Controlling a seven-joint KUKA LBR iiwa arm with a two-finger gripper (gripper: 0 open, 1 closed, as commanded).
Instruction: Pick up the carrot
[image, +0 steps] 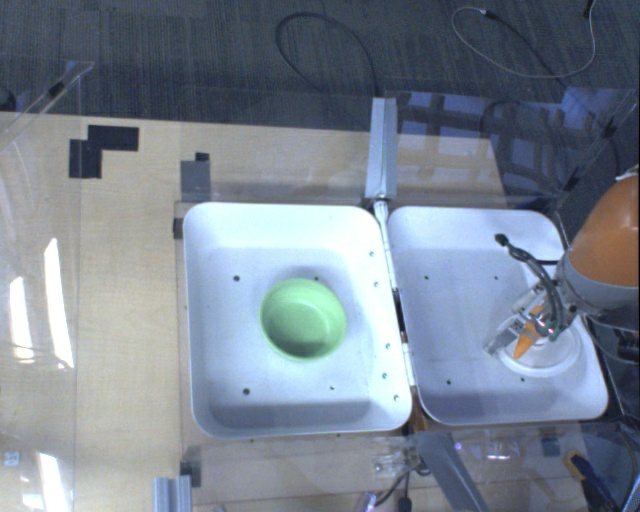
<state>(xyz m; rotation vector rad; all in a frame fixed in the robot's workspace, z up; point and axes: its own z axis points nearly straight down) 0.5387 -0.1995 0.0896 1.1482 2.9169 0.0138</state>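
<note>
The carrot (524, 343) is a small orange piece low in the right part of the right bin (450, 250). It sits between the two silver fingers (500, 340) of my gripper (522, 336), which is shut on it. The gripper comes down from the grey and orange arm (605, 245) at the view's right edge. Carrot and fingertips hang just over a round white dish (548, 358) on the bin floor. How high the carrot is above the dish is hard to tell.
A green bowl (303, 318) stands in the middle of the left bin (215, 250). A metal divider post (380, 150) rises behind where the bins meet. Black cables (515, 248) trail from the wrist over the right bin's far corner.
</note>
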